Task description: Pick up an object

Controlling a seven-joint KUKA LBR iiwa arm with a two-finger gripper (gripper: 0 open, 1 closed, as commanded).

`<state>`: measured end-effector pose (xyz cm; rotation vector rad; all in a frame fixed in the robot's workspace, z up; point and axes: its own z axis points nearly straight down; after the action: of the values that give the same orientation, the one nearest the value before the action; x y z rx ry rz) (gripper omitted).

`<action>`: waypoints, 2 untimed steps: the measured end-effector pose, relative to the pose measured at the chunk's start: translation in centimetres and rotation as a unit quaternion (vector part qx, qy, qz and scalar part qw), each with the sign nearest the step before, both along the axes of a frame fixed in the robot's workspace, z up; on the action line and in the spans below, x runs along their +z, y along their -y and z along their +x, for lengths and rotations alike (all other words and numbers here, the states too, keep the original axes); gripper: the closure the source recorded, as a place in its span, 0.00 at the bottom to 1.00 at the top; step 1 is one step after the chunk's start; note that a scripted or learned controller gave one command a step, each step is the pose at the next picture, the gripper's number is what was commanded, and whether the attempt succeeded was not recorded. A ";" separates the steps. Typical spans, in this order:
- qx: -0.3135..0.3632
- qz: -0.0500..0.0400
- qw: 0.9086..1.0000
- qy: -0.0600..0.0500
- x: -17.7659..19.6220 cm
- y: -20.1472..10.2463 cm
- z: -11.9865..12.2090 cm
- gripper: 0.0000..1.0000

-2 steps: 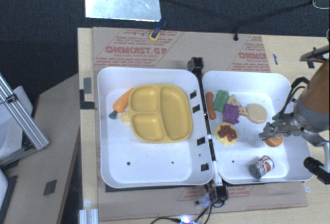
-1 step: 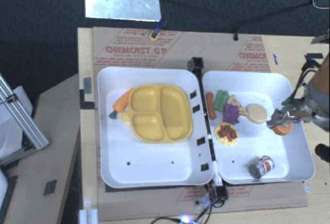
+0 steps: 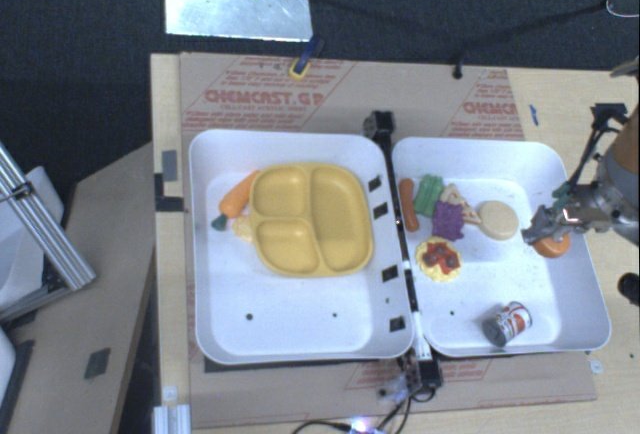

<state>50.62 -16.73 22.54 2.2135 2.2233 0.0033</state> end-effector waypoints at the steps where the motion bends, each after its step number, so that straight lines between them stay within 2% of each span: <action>1: 0.002 0.001 1.000 0.000 -0.7 -3.8 2.6 1.00; 2: 0.003 0.001 1.000 0.000 0.6 -8.4 5.7 1.00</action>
<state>56.28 -8.34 23.16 2.2085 2.2314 0.0065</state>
